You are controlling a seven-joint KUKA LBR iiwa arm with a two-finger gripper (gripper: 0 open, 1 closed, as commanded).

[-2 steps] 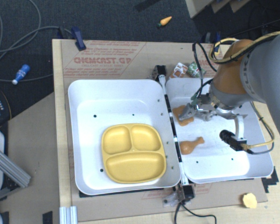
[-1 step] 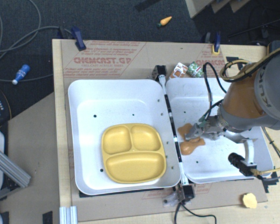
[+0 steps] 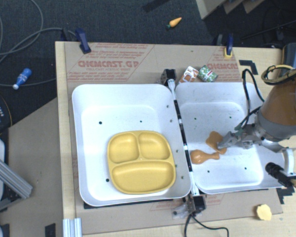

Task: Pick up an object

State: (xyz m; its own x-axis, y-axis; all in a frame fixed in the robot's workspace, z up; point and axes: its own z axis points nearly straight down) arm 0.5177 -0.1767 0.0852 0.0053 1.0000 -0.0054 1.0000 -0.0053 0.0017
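Orange-brown moulded plastic drumstick toy (image 3: 210,148) lying in right-hand shallow white bin (image 3: 237,179), near its left wall. Probably light, rigid, smooth; narrow neck the likeliest hold. Gripper (image 3: 231,140) touching its upper lobe; spread of the fingers cannot be told.

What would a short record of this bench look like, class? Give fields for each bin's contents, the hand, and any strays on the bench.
left bin: holds a yellow plate with three compartments, lying flat
right bin: holds two brown toy pieces, one at the hand, one nearer the divider
hand: low in the right bin, at the upper brown piece; grip unclear
bench: small packets behind the right bin; a yellow lump near the front right corner
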